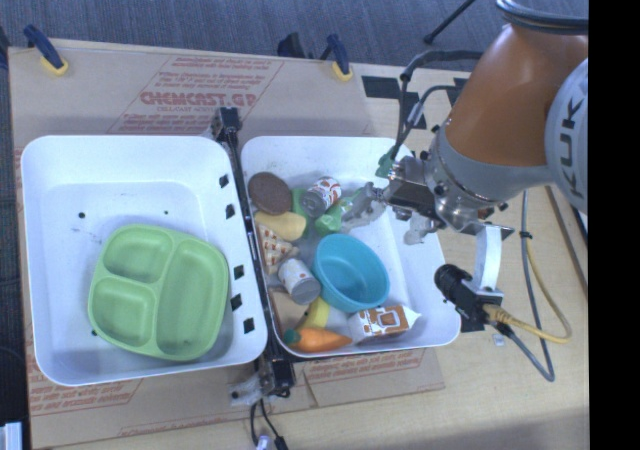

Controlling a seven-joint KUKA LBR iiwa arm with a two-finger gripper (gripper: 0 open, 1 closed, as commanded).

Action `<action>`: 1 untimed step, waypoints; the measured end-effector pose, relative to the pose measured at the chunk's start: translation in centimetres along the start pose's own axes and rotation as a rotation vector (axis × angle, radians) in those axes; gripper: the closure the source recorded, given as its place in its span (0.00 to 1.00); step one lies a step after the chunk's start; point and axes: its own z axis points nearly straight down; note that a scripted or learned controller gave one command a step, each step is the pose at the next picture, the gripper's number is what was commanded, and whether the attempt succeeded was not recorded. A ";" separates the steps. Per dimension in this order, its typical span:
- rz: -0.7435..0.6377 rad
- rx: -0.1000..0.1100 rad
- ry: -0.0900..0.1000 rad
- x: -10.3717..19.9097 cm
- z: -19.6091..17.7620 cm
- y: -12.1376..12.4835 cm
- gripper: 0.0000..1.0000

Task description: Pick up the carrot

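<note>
Where the right bin [420, 153] meets its near wall, the carrot [320, 340] lies on its side along the bin floor: a small, smooth orange toy, thick and rounded at the right and narrowing toward the left, with a paler green end at the bin's near-left corner. It rests just in front of a yellow banana-like piece [318, 314], and a small printed carton [383, 321] lies just beside it on the right. Behind these sits a blue bowl [351, 273], upright, with a small tin can [299, 280] tipped against its left side. Further back are a brown disc-shaped item [269, 192], a second can [322, 195] and a green item [345, 210]. The gripper [372, 196] hangs over the far right part of this bin, near the green item and well apart from the carrot; whether it is spread or pressed together cannot be told from this angle, and nothing is seen pinched in it. The left bin [60, 168] holds a green divided plate [160, 290].
</note>
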 end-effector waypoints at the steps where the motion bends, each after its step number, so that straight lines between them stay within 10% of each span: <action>1: 0.313 -0.015 0.003 3.0 -14.8 -0.3 0.00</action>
